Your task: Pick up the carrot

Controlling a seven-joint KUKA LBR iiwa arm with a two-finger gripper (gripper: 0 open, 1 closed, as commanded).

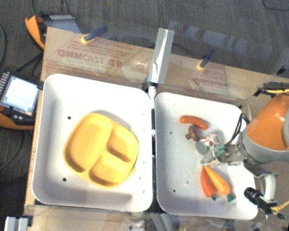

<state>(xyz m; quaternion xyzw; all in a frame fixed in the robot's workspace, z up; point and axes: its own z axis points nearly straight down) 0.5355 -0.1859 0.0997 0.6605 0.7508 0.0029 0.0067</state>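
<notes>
Orange and tapered, the plastic toy carrot point(214, 182) with its small green stub lies flat in the right shallow white bin point(179, 167), toward the near right part, its thick end pointing up-left and the green tip down-right. My gripper point(216, 151) hangs just above and beside the carrot's thick end, between it and a small orange-red toy sausage point(194, 121) that lies farther back; a little brown piece point(192, 133) sits near the sausage. How far apart my gripper stands I cannot tell from this slant, and I see nothing held in it. The left white bin point(50, 124) carries a yellow divided plastic tray point(103, 149), well apart from my work. To do this well, I judge I should shift toward the carrot's middle, turn my wrist so the closing line runs across its narrow width and not along its length, then come down low enough to catch the body and not skid off the rounded top. The bin wall is near the green tip, so I should stay toward the thicker half.
</notes>
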